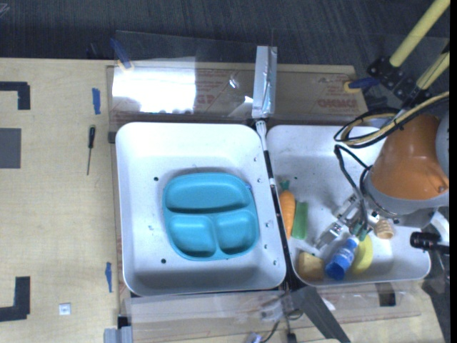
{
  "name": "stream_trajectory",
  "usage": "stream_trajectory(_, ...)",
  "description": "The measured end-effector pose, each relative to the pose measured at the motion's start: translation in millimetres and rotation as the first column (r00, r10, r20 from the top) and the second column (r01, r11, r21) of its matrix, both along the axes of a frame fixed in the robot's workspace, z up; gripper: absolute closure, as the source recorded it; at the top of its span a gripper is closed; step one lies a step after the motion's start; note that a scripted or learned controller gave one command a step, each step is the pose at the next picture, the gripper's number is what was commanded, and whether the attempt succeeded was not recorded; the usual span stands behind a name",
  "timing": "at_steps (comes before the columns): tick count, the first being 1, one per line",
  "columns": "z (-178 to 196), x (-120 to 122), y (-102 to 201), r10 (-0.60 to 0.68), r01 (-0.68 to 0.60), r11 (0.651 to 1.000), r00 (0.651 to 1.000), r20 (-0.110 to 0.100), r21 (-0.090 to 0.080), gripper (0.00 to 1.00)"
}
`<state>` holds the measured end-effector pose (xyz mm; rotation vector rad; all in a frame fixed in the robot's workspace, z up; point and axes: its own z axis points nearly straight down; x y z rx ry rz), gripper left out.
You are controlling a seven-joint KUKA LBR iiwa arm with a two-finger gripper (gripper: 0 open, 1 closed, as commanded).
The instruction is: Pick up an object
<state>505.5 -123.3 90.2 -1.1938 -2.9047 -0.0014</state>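
Two white bins on the bench, side by side, and the divided blue tray (pixel 209 214) is our landmark, sitting alone in the left bin (pixel 136 148). One tray, three compartments. Everything else lies to the tray's right, across the shared wall, in the right bin (pixel 307 145). Count there: one orange carrot (pixel 287 209) nearest the tray, one green stick-shaped piece (pixel 299 219) just beyond it, one tan lump (pixel 309 264) lower down, one blue bottle (pixel 341 258) touching a yellow piece (pixel 363 256), and one small tan bit (pixel 385 228) farthest right. One arm (pixel 410 163), grey with its orange band, reaches down over that cluster, well to the right of the tray. The gripper (pixel 343 224) sits just above the blue bottle (metal parts and cables crowd together here), and whether the claw is wide, narrow or closed on anything I cannot tell. The yellow piece is partly hidden behind the bottle, and its shape is hard to make out.
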Motion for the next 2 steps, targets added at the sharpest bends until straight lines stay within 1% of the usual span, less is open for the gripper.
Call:
stream_trajectory(1, 94, 30, 58, 0.164, -0.164, 0.986, 0.986, 0.005, -0.001, 0.0)
stream_trajectory(2, -4, 7, 10, -0.049, 0.049, 0.999, 0.999, 0.003, 0.001, 0.0)
